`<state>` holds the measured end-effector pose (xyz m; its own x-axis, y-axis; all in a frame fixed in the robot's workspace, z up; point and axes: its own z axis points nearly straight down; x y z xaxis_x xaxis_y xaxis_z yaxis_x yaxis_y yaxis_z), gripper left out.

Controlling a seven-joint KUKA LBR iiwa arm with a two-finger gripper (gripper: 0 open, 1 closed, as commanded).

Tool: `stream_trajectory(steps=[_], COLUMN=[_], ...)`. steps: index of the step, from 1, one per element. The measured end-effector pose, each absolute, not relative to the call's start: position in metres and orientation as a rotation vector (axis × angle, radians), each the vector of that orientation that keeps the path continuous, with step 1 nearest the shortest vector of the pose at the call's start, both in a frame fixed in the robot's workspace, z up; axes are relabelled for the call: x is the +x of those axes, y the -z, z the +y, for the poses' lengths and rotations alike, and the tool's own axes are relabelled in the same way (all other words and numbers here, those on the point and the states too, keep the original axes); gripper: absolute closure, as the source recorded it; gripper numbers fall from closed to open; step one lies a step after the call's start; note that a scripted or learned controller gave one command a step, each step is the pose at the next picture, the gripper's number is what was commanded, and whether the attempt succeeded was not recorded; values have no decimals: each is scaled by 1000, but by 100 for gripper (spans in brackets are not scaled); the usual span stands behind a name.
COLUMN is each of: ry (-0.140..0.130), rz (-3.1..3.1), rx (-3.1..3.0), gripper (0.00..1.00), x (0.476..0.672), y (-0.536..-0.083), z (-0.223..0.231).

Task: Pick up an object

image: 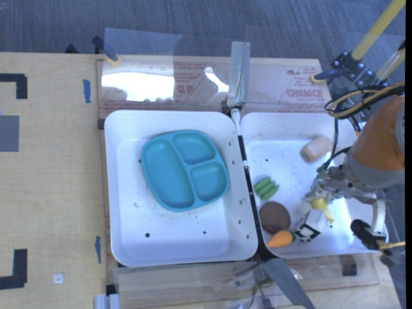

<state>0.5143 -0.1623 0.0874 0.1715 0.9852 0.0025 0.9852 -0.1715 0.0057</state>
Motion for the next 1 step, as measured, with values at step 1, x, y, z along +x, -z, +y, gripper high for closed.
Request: stream_trajectory(steps=[1], ry=[-17], rz=[2104], rx=[2325], gripper=[100], x=[574], y=[-210], z=[-76])
